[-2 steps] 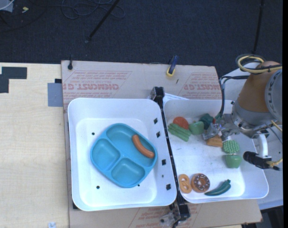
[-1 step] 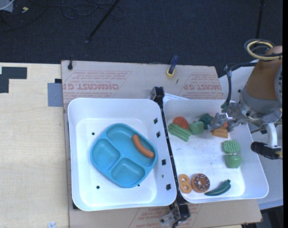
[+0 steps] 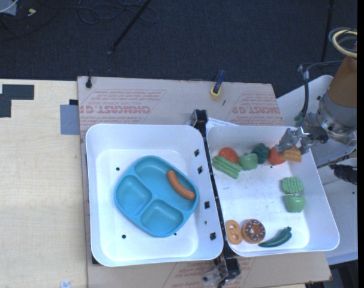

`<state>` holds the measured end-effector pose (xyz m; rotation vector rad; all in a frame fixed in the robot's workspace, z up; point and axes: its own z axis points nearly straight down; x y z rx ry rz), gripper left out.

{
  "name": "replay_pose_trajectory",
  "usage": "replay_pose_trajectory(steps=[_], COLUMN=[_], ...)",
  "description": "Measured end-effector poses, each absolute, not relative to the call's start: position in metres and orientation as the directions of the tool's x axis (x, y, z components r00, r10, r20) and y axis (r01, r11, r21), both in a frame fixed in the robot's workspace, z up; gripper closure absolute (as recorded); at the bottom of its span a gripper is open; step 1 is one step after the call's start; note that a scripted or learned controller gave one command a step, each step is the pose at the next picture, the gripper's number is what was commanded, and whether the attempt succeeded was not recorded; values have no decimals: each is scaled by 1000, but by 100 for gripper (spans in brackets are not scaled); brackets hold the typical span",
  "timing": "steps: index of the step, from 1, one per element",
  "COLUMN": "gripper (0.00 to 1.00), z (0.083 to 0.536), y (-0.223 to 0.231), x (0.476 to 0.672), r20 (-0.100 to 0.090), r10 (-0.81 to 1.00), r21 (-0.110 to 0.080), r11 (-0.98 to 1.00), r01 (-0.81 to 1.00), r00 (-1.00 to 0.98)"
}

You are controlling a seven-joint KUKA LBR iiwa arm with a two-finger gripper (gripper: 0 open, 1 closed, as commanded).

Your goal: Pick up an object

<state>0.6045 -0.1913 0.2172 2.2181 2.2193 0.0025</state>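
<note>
Camera view shows the hand (image 3: 291, 141) low over the far right corner of the right bin (image 3: 325, 221), at a small orange-and-red toy (image 3: 285, 155) that lies against the far wall. Whether the hand is clenched or released I cannot tell; the metal parts blur together at the bin's rim.

The likely failure is a glancing grasp. The toy sits tight to the bin wall, so one side of the hand may catch the rim or push the piece along instead of closing around it. A dark green piece (image 3: 261, 152) lies just beside it and a light green pepper (image 3: 249, 161) near that, so either could be nudged or caught too.

The toy looks small, smooth and glossy, orange at the right end, red at the left, probably hard plastic and slippery.
</note>
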Motion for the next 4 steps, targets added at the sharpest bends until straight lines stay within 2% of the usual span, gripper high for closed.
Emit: replay_pose_trajectory(steps=[1,3,4], gripper=[100,100,100], z=[228,237,240], y=[-192,-102,-56], x=[604,568,560], r20=[0,2,2], r10=[1000,1000,1000], r21=[-1,-5,-5], r11=[2,2,4], r01=[1000,1000,1000], r00=[-2,-2,-4])
